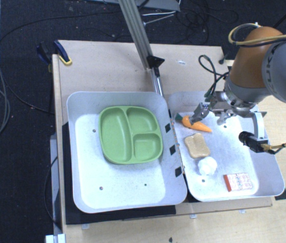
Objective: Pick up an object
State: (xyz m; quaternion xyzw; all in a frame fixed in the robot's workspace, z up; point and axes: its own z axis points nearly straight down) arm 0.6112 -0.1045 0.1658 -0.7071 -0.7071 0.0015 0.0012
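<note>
dark speckled floor w/ loose cables surrounds a tan bench; two white bins sit on it side by side. left bin holds a green tray w/ three compartments, nothing in them. right bin holds the pickable stuff: carrot at the far left, bread just nearer the camera, a white lump below that, and a red-and-white packet toward the near right corner. a metal pole slants in from the top and ends near the bins' shared edge. a blue/yellow clamp sits at the bench's far left corner.

arm comes in from the right; gripper hangs right above the carrot's upper end, very close or touching, can't say which. jaw state: can't tell at this res, and nothing visibly sits between them, so no grasp yet imo.

step in hand looks like closing on the carrot. to do it well: center over the thick middle, not the tip, close across the short axis, and go low enough to clear its round top or it'll squirt out. bin wall is near on the left, so keep off it. bread lies just beside the carrot, so come straight down and lift straight up.
</note>
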